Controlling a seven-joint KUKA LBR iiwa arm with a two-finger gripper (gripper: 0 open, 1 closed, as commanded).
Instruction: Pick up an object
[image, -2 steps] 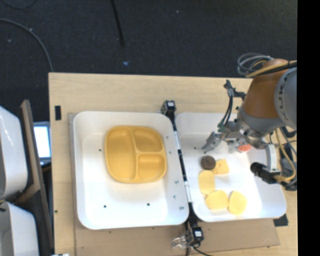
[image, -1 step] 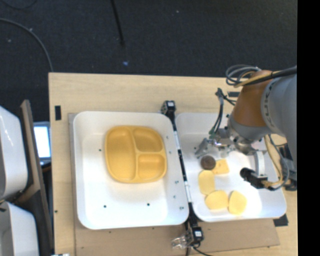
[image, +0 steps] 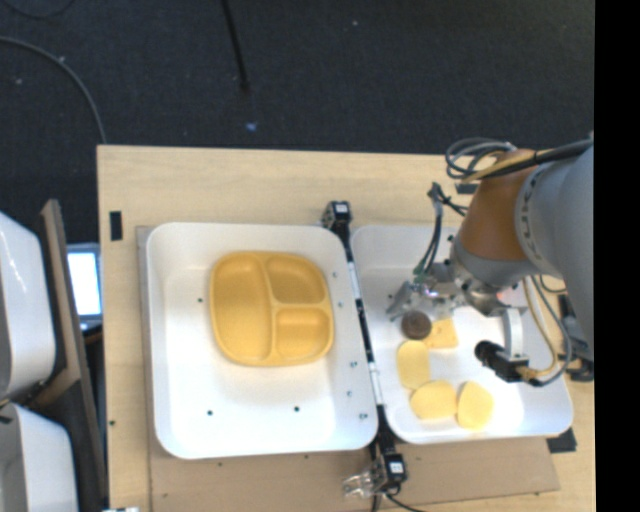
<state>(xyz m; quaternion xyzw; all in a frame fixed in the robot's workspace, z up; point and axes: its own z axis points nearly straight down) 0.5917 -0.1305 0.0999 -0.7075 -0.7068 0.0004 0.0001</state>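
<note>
Pale wood bench (image: 250, 185) on dark flooring, with two white bins side by side on it. Low over the right bin (image: 385, 250) the gripper (image: 425, 298) is carried by the grey arm (image: 560, 215). How far it is open cannot be told from this angle, and nothing can be confirmed as held.

A brown round piece (image: 415, 325) sits just beside the gripper on its view-bottom side. Whether they touch cannot be judged. A square yellow piece (image: 443, 334) lies close by, slightly right of the gripper.

Further from the gripper toward the view's bottom is an oblong yellow piece (image: 413, 364), its long axis running away from the gripper. Beyond it are a round yellow piece (image: 433, 401) and a second round yellow piece (image: 475, 405).

The brown round piece is judged the nearest candidate, so only a short shift toward the view's bottom would be needed.

Well apart from the gripper, to view-left, a yellow divided plate (image: 270, 305) lies in the left bin (image: 180, 420).

The bin floor under the wrist is hidden.
</note>
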